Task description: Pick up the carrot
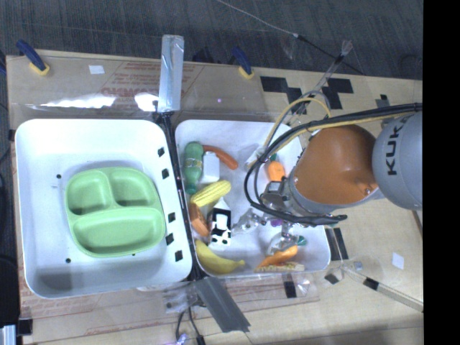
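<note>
While bent low over the right bin [215,131], arm [338,167] near carrot [279,257], fingers' [269,223] state untellable.

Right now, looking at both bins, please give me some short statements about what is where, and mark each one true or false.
1. The green divided plate lies in the left bin. True.
2. The banana lies on the green divided plate. False: it lies in the right bin, near its front edge.
3. The corn cob lies in the right bin. True.
4. The arm hangs above the left bin. False: it is over the right bin.
5. An orange carrot lies near the right bin's front edge. True.
</note>
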{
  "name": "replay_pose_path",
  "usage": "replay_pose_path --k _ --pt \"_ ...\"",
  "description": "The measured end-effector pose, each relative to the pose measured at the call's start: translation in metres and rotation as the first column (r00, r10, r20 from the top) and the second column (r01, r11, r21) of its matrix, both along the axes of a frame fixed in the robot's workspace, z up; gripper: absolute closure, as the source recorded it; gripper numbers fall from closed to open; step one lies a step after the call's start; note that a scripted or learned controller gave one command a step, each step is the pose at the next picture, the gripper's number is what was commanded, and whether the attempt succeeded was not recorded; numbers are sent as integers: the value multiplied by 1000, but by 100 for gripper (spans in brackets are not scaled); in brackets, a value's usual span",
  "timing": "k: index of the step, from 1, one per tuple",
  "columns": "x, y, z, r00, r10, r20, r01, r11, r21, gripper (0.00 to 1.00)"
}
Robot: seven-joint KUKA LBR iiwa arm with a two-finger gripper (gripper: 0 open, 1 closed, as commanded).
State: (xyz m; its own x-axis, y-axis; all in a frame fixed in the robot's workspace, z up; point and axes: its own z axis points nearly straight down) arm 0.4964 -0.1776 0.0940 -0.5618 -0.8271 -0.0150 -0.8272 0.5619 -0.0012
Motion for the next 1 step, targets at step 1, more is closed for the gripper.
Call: replay_pose_path --k 1 --pt "-6 -17 4 966 -258 15 258 966 8 0"
